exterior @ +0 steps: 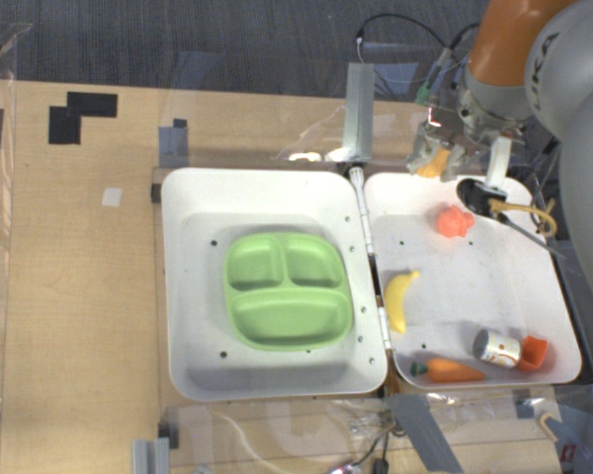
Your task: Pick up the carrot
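We see two white bins side by side on the bench. The left bin (pixel 178 265) holds a green divided plate (pixel 289 289) at its middle. The right bin (pixel 534 294) holds the rest: the carrot (pixel 453 370) lies along the near edge, close to the near left corner, with a small can (pixel 497 348) and an orange cup (pixel 535 352) beside it toward the near right corner. A banana (pixel 399 299) lies by the left wall, and a pink-orange toy (pixel 455 222) sits near the far edge. The gripper (pixel 463 156) hovers over the far edge of the right bin, well apart from the carrot; we cannot tell how its fingers stand.
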Robot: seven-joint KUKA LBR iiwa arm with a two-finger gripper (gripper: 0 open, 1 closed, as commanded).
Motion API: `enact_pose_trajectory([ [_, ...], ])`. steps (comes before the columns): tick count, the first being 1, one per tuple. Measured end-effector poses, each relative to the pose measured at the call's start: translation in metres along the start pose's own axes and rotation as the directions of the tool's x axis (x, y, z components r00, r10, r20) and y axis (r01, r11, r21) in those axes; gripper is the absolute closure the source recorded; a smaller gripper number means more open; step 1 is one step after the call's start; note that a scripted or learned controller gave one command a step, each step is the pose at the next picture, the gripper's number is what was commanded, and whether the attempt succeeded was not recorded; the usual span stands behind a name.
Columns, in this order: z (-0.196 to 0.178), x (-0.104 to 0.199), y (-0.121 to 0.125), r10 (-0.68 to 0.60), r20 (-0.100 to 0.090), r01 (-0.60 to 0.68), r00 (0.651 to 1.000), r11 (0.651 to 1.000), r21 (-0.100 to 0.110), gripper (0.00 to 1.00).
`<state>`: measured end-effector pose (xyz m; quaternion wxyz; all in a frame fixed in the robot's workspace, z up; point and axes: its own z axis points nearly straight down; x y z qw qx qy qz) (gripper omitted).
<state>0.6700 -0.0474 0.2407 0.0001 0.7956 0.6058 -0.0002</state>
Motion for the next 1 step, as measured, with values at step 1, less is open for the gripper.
enact_pose_trajectory([
  [1, 0.0135, 0.0268, -0.0076, -0.051, 0.0, 0.051, 0.999, 0.999, 0.0, 1.0],
])
